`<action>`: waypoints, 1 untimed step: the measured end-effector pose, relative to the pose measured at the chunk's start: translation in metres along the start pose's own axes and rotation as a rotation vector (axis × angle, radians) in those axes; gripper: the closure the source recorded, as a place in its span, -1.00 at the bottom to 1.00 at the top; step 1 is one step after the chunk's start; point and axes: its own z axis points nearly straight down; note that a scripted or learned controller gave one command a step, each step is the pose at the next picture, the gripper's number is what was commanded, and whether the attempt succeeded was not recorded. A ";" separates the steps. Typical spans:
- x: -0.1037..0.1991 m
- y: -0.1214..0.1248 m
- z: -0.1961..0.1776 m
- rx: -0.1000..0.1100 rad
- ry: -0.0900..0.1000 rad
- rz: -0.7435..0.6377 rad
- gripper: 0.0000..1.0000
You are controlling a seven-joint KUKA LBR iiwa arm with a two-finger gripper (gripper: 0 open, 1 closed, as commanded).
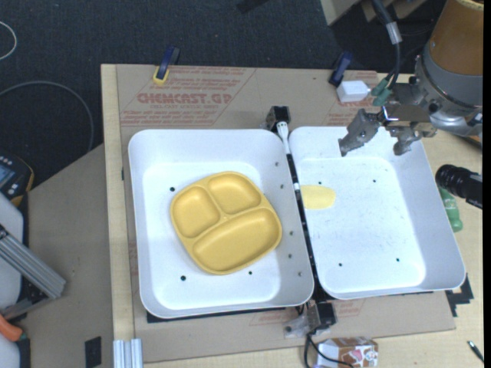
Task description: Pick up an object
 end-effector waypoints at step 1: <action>-0.003 0.003 -0.006 0.001 -0.003 0.004 1.00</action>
